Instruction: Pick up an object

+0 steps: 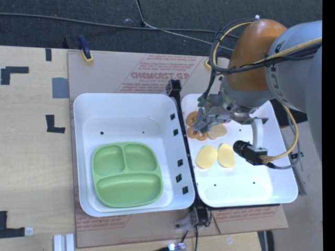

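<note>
My gripper (205, 123) reaches down into the right bin (246, 192), near its back left corner. Its tip is right over a small cluster of orange and tan pieces (200, 133) lying against the bin's left wall. Beside them a tan piece (217, 132) pokes out from under the gripper. Two pale yellow pieces (207, 157) (226, 155) lie side by side in the middle of the bin, just in front of the gripper. The wrist hides how the gripper meets the orange pieces.
The left bin (84, 119) holds a green divided plate (126, 173) at its front. A black cable end (250, 152) hangs over the right bin beside the yellow pieces. The arm's grey body and orange band (256, 46) cover the bin's back right.
</note>
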Robot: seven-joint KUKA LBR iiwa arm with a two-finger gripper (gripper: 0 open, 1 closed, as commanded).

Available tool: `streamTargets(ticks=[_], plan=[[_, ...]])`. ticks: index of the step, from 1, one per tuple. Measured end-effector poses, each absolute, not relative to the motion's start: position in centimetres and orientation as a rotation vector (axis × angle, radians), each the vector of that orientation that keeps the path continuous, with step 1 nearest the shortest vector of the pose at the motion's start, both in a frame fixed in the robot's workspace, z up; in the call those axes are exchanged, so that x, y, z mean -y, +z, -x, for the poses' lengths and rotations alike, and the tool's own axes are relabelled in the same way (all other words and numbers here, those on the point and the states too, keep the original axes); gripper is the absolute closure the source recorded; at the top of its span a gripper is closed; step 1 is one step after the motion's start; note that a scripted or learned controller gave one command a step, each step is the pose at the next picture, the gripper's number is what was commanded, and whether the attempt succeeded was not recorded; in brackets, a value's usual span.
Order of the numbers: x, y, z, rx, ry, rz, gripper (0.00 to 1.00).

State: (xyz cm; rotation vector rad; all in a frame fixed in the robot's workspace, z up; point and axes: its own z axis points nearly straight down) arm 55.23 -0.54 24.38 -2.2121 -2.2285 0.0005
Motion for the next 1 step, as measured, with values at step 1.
streamTargets(ticks=[1], plan=[[-5.52,23.14,-55.67,2.228,0.002,2.212,1.00]])
